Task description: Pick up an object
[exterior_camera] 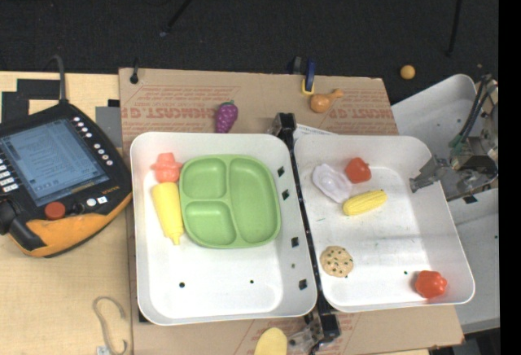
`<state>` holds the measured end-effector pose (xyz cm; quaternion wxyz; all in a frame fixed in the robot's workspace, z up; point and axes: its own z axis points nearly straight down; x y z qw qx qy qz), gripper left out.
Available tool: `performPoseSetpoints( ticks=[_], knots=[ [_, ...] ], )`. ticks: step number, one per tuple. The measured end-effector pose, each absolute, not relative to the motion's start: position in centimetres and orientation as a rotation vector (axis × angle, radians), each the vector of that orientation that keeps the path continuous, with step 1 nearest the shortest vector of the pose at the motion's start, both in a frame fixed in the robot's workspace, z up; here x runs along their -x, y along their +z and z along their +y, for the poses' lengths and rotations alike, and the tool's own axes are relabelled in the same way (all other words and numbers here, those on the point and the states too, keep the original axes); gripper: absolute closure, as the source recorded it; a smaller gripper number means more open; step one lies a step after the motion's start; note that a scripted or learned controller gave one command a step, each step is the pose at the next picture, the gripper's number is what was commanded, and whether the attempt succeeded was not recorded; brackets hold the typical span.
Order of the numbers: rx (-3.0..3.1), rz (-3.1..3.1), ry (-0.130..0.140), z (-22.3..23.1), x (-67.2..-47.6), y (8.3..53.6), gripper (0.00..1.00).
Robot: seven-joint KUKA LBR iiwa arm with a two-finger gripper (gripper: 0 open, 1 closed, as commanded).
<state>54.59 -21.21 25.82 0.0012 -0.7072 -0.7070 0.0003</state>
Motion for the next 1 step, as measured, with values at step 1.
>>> performPoseSetpoints(
  ticks=[1],
  knots=[
    [2.215, -2.219, 0.005, -20.82, -54.15, 19.51, 0.0]
  ],
)
